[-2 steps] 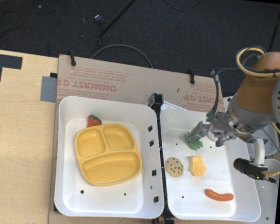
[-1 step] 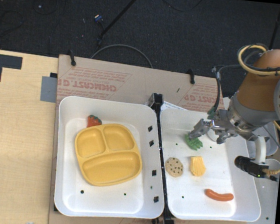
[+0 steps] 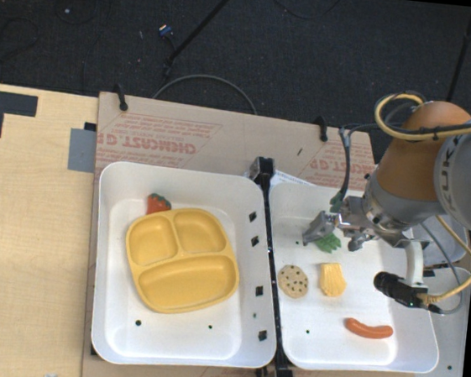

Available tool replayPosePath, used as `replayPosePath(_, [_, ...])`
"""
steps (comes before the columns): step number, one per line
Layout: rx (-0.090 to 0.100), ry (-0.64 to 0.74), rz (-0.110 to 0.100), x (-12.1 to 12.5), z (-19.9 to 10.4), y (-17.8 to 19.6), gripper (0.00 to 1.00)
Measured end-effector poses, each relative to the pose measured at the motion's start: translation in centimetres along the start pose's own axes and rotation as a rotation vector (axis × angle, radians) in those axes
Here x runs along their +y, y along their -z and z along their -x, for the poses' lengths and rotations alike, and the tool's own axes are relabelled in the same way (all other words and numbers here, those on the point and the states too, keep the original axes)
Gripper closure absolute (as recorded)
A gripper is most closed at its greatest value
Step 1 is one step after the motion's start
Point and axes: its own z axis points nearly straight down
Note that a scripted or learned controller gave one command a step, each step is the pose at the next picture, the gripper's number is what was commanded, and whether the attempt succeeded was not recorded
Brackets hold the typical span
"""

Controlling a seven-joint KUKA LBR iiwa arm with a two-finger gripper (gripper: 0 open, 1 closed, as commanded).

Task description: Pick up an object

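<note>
Because the task names no particular object, the arm (image 3: pixel 425 154) at the right of the frame may take any piece in the right bin (image 3: pixel 420 352), and it now hangs over that bin's upper middle. The left bin (image 3: pixel 106 321) carries a yellow tray (image 3: pixel 181 257) with a red piece (image 3: pixel 159 203) at its upper left edge. The gripper (image 3: pixel 330 228) sits right over a small green piece (image 3: pixel 328 244), its fingers a little apart, though whether they touch the piece I cannot tell. This green piece looks like a light, stiff toy with an uneven leafy outline, best pinched across its narrow middle. Below it lie a yellow block (image 3: pixel 332 280), a speckled cookie (image 3: pixel 293 280) and, toward the lower right, a sausage (image 3: pixel 368 329); the sausage is probably smooth and apt to roll, the cookie flat and hard to get under.
</note>
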Motion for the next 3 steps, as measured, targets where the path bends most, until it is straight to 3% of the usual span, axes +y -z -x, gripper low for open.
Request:
replayPosePath(1, [0.0, -0.002, -0.001, -0.8, -0.4, -4.7, 0.0])
replayPosePath(2, [-0.008, -0.001, 0.02, -0.4, -0.3, -7.9, 0.0])
replayPosePath(3, [-0.004, -0.005, 0.013, -0.5, -0.3, -6.9, 1.0])
